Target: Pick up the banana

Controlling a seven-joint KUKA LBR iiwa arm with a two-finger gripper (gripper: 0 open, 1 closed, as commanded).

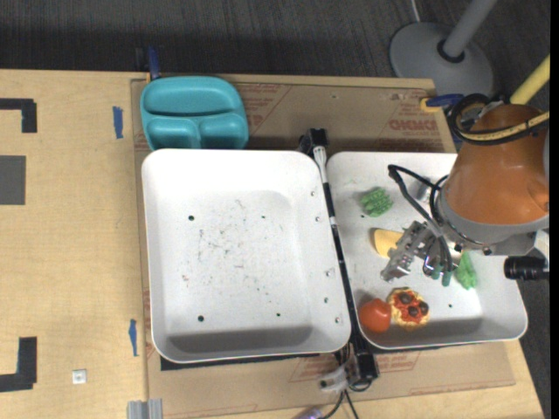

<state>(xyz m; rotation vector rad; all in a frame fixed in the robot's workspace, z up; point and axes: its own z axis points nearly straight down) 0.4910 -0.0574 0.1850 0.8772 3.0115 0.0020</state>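
Right bin point(498, 326) | banana point(385, 241) long axis unclear, partly under hand point(410, 256)

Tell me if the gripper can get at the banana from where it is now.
Probably yes. The gripper hangs right over the banana in the right bin, partly covering it. Nothing stands between them; the green toy and tomato lie apart.

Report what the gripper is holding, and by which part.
Cannot be told. The gripper sits right at the banana in the right bin, but no object visibly sits between its fingers.
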